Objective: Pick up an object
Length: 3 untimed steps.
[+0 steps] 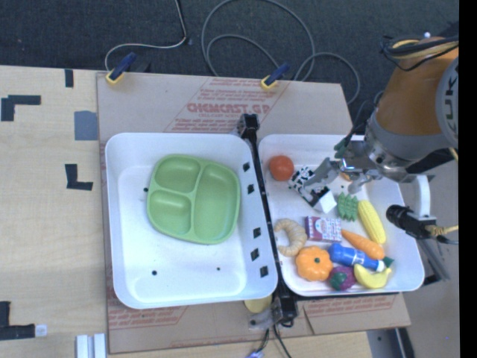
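Yellow banana (373,276), curved, lies beside purple toy (341,279) in right bin (406,200).

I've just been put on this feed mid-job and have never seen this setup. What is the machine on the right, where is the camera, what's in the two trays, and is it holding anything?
This is one fixed camera above the bench, looking down at a slant. The grey and orange shape on the right is a robot arm; its hand hangs low over the right bin.

Two shallow white bins sit side by side. The left bin holds a green divided plate. The right bin holds toy food: an orange ball, a black-and-white item, a corn cob, a carrot, a pumpkin, a banana, a pretzel-like ring and a small carton.

I cannot tell whether the hand is gripping anything; nothing is clearly held.
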### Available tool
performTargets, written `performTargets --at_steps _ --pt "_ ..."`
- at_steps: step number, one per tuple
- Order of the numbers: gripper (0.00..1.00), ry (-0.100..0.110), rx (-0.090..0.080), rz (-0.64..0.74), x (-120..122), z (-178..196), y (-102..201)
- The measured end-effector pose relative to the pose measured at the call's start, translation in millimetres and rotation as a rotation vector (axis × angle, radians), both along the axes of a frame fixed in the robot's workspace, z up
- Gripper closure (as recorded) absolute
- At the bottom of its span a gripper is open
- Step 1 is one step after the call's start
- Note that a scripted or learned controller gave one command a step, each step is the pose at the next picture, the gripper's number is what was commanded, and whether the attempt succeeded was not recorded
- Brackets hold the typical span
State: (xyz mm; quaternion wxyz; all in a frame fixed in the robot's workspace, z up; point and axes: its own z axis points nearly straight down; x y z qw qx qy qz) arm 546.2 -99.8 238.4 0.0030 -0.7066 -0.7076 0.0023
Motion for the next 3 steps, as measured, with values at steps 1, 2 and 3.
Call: performTargets --at_steps 1,2,3 --pt "0.00 0.002 -0.004 0.000 60 -122 -15" --pt "0.00 0.003 0.000 -0.002 91 -139 -11" --pt "0.00 -0.003 -0.002 0.001 123 -157 -5"
